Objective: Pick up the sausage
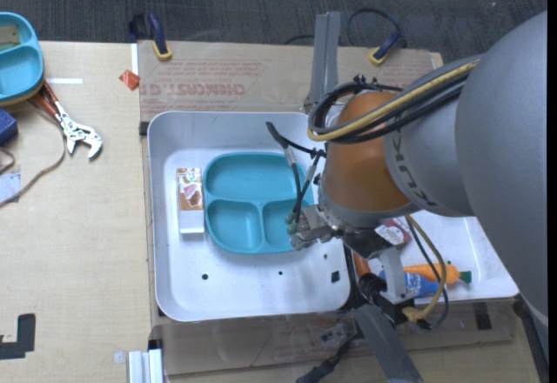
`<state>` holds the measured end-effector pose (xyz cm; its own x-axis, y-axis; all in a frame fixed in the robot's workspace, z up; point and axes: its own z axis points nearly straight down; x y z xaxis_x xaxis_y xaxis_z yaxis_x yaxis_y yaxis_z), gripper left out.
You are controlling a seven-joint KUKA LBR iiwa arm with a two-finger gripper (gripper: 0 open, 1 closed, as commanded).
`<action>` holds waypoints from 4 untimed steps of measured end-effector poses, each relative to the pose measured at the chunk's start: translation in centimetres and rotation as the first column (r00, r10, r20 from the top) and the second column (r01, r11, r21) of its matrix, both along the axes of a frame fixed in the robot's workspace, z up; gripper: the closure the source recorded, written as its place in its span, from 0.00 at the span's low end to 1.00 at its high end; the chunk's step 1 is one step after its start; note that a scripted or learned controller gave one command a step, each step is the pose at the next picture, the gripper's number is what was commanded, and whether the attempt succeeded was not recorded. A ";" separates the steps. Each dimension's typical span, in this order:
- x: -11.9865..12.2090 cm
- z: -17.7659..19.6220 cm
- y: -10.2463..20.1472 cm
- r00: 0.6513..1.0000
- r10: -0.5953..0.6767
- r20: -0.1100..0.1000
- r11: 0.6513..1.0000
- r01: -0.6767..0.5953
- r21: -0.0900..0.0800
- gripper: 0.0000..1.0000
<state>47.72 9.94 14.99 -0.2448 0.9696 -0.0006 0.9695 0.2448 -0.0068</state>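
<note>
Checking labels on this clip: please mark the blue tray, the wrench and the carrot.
blue tray (237,181), camera view, floor of its large compartment.
wrench (80,137), camera view, near its open jaw.
carrot (424,271), camera view, middle of its orange body.

Divided tray (248,211) in left bin (174,285) — packet (190,198) beside it, left

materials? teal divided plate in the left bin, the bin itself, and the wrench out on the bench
Teal divided plate: likely moulded plastic, smooth, uniform colour, rounded ridges between compartments.
Left bin: looks like white plastic or coated sheet, semi-gloss with rounded corners; can't tell which.
Wrench: metal, bright silvery shine on the jaw end.
</note>
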 end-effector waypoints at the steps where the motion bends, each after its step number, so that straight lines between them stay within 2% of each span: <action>1: 0.0 0.0 0.0 1.000 -0.001 0.000 1.000 0.001 0.000 0.00; 2: 0.0 -5.9 0.7 0.997 -0.079 0.002 0.997 0.079 0.009 0.00; 3: 0.0 -5.9 0.7 0.997 -0.079 0.002 0.997 0.079 0.009 0.00; 4: 8.9 4.0 -4.9 0.941 0.339 0.004 0.941 -0.339 0.001 0.00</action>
